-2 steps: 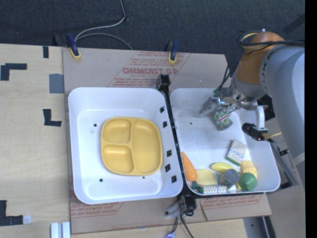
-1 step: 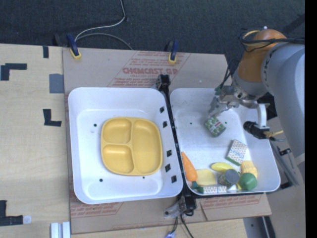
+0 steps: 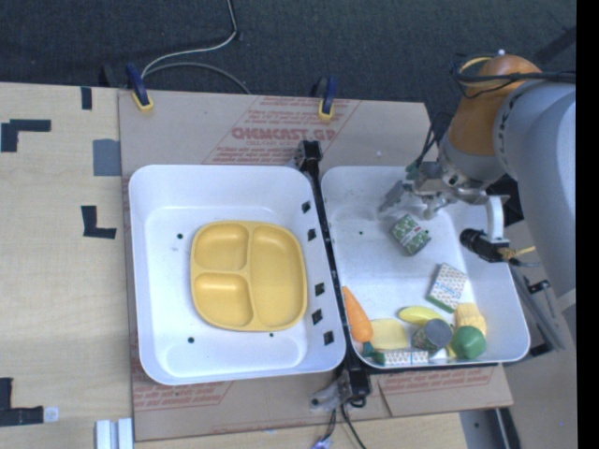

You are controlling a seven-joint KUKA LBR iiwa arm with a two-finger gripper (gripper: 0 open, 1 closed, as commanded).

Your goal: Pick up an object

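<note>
The grey arm with the orange band [image 3: 487, 110] reaches in from the right and its two-finger gripper [image 3: 416, 197] hangs over the far part of the right white bin [image 3: 374, 195]. The metal fingers [image 3: 398, 195] are spread apart, and nothing sits between them. Just below the gripper, a small green and white patterned box [image 3: 410, 234] lies tilted on the bin floor, apart from the fingertips. Nearer in the same bin there is a white and green checked packet [image 3: 448, 285], and along the near wall lie an orange toy carrot [image 3: 357, 314], a yellow banana [image 3: 417, 314], a yellow corn cob [image 3: 470, 320], a grey round piece [image 3: 436, 333] and a green ball [image 3: 470, 343], all close together. The left white bin [image 3: 159, 204] holds a yellow plastic plate with three compartments [image 3: 249, 275], which lies flat in its middle.
</note>
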